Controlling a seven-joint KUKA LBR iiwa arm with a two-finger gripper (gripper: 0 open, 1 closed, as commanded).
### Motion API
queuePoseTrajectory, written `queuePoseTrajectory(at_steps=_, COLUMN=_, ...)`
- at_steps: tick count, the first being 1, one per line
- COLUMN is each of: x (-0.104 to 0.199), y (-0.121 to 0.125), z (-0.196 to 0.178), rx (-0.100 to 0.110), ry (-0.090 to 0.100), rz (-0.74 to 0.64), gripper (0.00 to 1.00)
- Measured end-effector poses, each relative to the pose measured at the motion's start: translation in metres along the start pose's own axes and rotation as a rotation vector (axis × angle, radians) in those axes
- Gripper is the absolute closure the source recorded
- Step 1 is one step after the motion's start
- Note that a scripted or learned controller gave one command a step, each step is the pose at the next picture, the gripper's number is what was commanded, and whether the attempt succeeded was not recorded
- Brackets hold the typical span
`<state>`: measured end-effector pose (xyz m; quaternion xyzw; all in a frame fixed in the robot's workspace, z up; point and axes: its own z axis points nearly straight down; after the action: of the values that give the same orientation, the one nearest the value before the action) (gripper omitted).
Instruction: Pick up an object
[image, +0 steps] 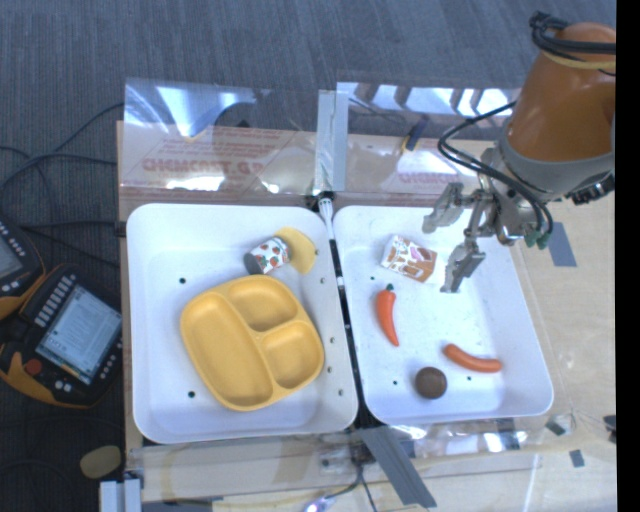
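Note:
My gripper (448, 245) hangs open over the back of the right bin (520, 330), its two fingers spread with nothing between them. Just left of it lies a small white and orange packet (408, 259). In front of that sits a red-orange chili pepper (387, 315). Toward the bin's front are an orange sausage (472, 359) and a brown ball (431, 382). In the left bin (160, 300) lies a yellow divided plate (252, 340), with a small printed can (267, 256) and a yellow piece (298, 247) behind it.
A clear plastic wall (330, 150) rises behind both bins. A handheld controller (60, 330) and cables lie left of the bench. The arm's orange band (565, 90) looms over the right bin's back right corner.

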<state>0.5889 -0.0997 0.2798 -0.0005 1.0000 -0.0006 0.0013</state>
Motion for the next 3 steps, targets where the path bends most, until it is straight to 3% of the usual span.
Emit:
queuePoseTrajectory(at_steps=1, x=0.008, y=-0.001, z=0.189, rx=-0.001, ry=-0.010, rz=0.203, gripper=0.00)
queuePoseTrajectory(at_steps=2, x=0.006, y=-0.001, z=0.178, rx=0.004, ry=-0.015, rz=0.201, gripper=1.00)
queuePoseTrajectory(at_steps=3, x=-0.027, y=-0.009, z=0.178, rx=0.000, ry=0.000, rz=0.361, gripper=1.00)
